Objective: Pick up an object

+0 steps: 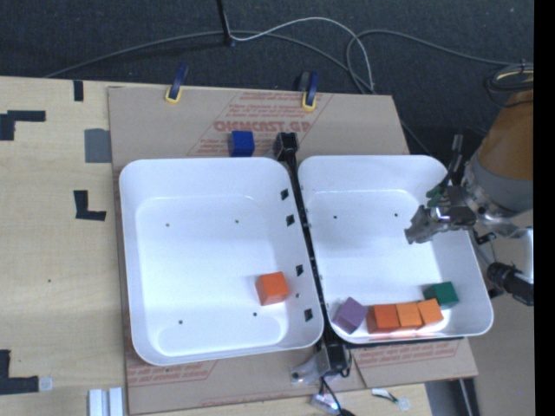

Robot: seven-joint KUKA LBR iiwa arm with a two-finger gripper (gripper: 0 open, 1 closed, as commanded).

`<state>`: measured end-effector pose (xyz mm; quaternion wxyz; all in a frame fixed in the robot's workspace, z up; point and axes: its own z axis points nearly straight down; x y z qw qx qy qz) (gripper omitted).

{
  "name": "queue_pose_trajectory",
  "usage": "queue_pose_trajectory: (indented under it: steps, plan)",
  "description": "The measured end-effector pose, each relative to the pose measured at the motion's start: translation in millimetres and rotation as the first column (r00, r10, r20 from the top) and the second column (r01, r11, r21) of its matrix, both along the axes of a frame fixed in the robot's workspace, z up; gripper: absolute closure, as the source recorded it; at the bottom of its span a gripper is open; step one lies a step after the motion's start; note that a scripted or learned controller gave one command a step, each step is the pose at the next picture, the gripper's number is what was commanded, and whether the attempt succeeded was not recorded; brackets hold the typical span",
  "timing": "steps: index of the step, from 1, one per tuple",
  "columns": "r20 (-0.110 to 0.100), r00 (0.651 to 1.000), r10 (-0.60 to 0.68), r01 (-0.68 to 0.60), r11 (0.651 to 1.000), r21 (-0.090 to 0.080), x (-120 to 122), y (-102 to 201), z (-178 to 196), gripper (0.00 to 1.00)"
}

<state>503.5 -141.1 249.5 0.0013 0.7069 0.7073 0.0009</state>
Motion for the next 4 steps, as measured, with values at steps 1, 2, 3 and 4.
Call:
queue_pose_trajectory:
  steps: [1, 2, 3, 4]
  plan:
    - [-0.004, 1.000, 0.004, -0.004, 1.000, 0.001, 13, 49, -13, 1.00]
    - [-0.003, 1.000, 0.004, -0.004, 1.000, 0.001, 29, 102, -6, 1.00]
    - [-0.004, 1.000, 0.005, -0.005, 1.000, 0.002, 43, 162, -6, 1.00]
    - [-0.004, 1.000, 0.004, -0.004, 1.000, 0.002, 49, 217, -2, 1.00]
